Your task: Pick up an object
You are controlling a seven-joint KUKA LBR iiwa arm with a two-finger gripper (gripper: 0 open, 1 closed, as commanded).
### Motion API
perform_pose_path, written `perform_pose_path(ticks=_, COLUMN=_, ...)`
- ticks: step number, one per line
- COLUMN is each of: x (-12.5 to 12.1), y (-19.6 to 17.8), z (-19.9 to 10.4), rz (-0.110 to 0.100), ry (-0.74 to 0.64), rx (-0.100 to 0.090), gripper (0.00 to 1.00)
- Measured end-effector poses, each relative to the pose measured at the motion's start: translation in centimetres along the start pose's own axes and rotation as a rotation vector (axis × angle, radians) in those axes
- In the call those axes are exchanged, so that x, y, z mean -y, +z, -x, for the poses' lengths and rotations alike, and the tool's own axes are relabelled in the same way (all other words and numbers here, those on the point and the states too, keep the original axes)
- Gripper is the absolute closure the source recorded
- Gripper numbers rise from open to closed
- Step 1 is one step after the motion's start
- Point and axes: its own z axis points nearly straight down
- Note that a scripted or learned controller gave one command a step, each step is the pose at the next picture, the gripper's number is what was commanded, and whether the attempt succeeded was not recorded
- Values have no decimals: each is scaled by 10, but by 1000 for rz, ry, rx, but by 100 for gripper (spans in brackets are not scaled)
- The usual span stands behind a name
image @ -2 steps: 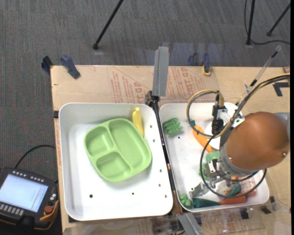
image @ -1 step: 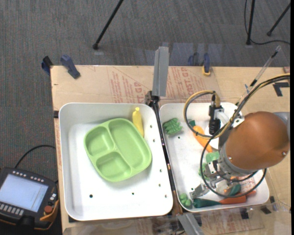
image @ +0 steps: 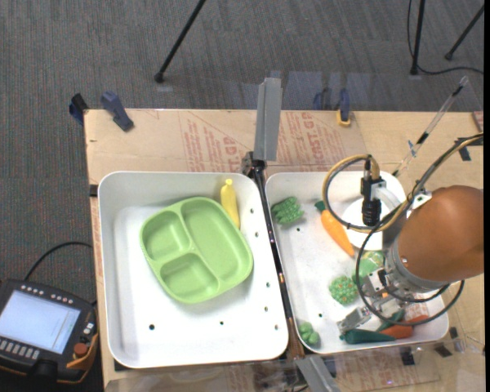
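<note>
Lowest in the frame, the hand [image: 361,318] sits at the lower right, in the right bin [image: 310,296], over a teal piece [image: 367,334] and a red piece [image: 397,331]; we cannot tell what state the hand is in. We would centre on one piece, press down squarely, then lift straight, clear of the broccoli [image: 343,289]

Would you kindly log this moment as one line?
gripper: low in right bin | nearest: dark green item | grasp: unconfirmed
</note>
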Motion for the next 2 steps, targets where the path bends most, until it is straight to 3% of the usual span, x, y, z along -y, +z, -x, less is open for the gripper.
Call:
perform_pose_path(ticks=1, x=4, y=1, z=24, rz=4, ry=-42, rx=1, gripper=0)
perform_pose_path(ticks=2, x=0, y=-1, z=-21, rz=-7, ry=-102, rx=11, gripper=0)
